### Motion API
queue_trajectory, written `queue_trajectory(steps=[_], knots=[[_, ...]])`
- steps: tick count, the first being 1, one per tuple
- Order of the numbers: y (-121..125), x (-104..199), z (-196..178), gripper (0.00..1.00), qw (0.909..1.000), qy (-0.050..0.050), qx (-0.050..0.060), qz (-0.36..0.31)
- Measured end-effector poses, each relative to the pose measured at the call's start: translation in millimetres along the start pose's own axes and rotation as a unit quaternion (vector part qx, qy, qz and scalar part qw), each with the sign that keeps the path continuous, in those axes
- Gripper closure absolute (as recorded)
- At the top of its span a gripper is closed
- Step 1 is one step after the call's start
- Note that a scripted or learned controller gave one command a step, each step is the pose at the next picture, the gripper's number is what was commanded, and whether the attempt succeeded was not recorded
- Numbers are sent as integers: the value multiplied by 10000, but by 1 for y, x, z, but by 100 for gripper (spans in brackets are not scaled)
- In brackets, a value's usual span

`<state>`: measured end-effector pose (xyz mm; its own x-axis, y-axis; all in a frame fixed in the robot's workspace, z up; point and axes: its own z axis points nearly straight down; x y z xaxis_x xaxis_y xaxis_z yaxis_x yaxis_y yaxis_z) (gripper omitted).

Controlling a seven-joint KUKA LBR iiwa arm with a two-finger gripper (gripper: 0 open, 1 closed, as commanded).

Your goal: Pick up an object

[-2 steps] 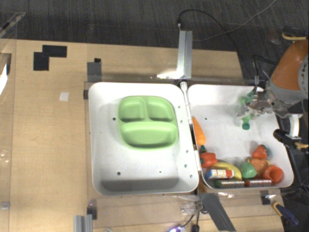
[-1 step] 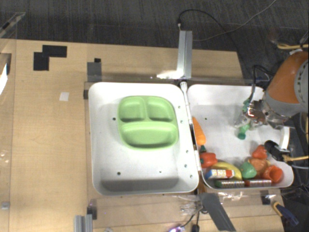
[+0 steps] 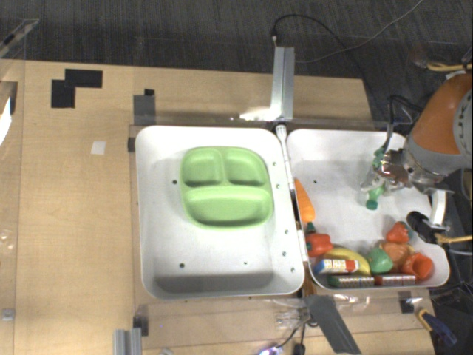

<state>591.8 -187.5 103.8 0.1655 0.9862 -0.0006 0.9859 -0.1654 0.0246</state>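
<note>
The gripper [image 3: 375,191] hangs over the right bin [image 3: 332,161]'s bare middle, fingertips near the floor; its grasp cannot be judged. Candidate toys, a banana [image 3: 341,261] and carrot [image 3: 304,202] among them, crowd the near wall. The left bin [image 3: 159,198] holds a green divided tray [image 3: 225,185], likely for drop-offs.

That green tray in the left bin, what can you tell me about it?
The green tray is a pale lime plate that looks like moulded plastic, rounded at the corners, with three hollows: two smaller ones along the far side and one wide one along the near side. It lies flat, open side up, on the floor of the left bin, nearer the far wall and a little right of centre. Nothing sits in it, and nothing but the bin floor touches it.
</note>
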Motion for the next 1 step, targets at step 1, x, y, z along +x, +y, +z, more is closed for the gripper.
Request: queue_trajectory(steps=[1], knots=[[39, 72, -99, 100, 9999, 3, 92, 65]])
